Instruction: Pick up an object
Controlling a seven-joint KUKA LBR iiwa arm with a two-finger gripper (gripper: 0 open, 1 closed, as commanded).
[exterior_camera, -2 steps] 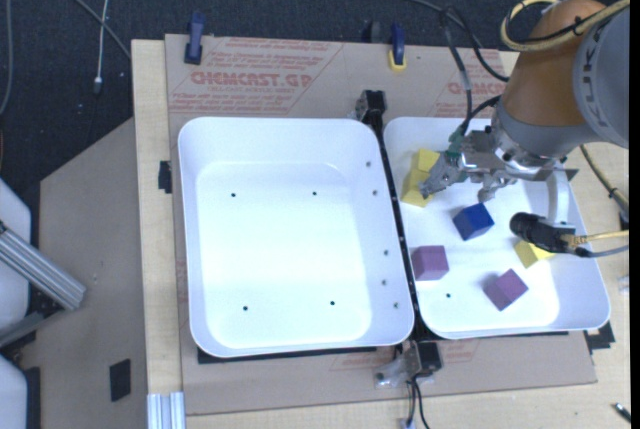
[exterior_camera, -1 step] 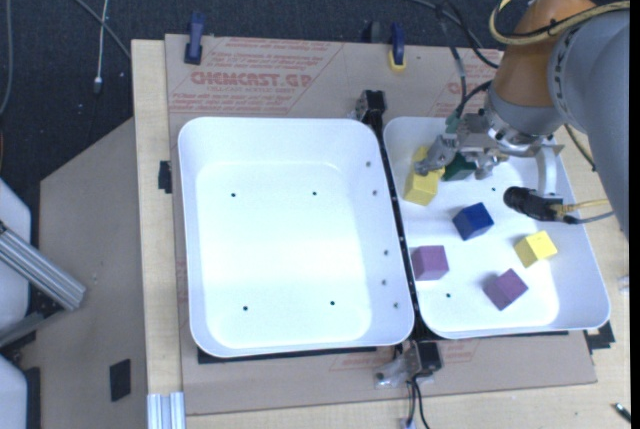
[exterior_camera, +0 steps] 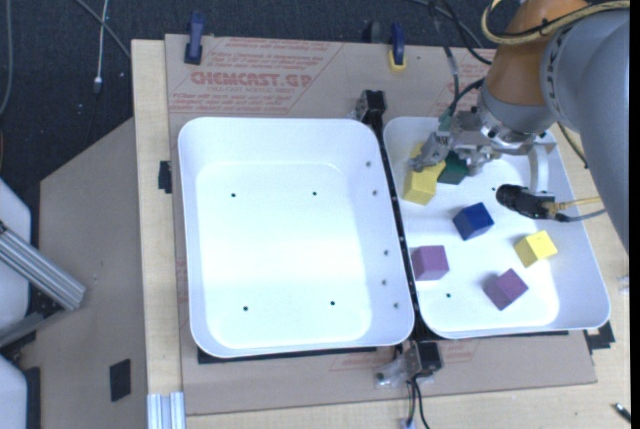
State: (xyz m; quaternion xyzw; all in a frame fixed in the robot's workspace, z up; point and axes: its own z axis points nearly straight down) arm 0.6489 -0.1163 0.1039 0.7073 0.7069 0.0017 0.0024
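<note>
Gripper [exterior_camera: 447,157] is sitting low over the right bin [exterior_camera: 565,307], up in that bin's 11 o'clock corner. From this angle I honestly can't tell whether it's set wide or narrow, and I can't see anything clearly held in it, so no claims there.

Tucked right against it, at roughly its 5 o'clock, is a dark green block [exterior_camera: 454,172]. It's partly hidden by the gripper, so I can't say if the two actually touch. At the gripper's 8 o'clock, just beside it, there's a yellow block [exterior_camera: 421,186], tilted a bit and lying close to the bin's left wall.

Going outward: a blue cube [exterior_camera: 473,220] sits near the middle of the bin, at about 5 o'clock from the gripper and apart from the first two. A smaller yellow cube [exterior_camera: 536,247] is at 4 o'clock from the blue one. One purple cube [exterior_camera: 430,261] is at the blue's 7 o'clock, and a second purple cube [exterior_camera: 505,287] at its 5 o'clock, nearer the bin's front edge. None of these four touch each other.

The grey arm [exterior_camera: 595,67] comes in from 2 o'clock with its orange band [exterior_camera: 535,27] above the wrist.

At 9 o'clock of the right bin, side by side with it, is the left bin [exterior_camera: 280,247]. Both rest on a brown board [exterior_camera: 250,77], with a blue clamp [exterior_camera: 194,35] at 11 o'clock and another clamp [exterior_camera: 397,43] at 12 along its far edge.
</note>
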